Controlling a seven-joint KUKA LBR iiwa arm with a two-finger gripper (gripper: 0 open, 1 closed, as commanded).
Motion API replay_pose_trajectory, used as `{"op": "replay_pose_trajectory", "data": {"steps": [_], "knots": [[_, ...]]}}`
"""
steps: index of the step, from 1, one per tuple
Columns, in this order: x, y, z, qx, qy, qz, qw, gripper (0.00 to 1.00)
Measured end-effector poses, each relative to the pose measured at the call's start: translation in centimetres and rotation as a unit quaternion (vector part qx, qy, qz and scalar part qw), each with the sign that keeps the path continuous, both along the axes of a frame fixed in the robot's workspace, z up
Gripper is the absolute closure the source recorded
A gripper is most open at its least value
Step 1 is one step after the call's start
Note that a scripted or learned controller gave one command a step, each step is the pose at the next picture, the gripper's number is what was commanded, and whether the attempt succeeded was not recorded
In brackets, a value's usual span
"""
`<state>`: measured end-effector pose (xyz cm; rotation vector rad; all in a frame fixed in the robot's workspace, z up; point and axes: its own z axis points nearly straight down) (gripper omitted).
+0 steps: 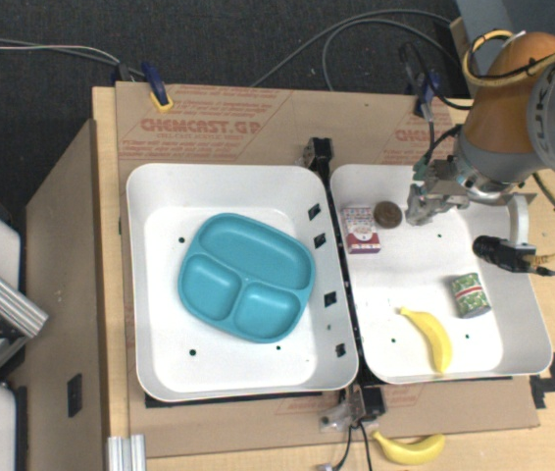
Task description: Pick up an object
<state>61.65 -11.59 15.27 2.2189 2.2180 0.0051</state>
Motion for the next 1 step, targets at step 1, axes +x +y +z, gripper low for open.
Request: {"op": "replay_pose_trajectory", "data": {"steps": [1], "knots": [[0.80, 0.48, 6.26, -0.0001, -0.002, 0.001, 1.0000, 1.00]]}}
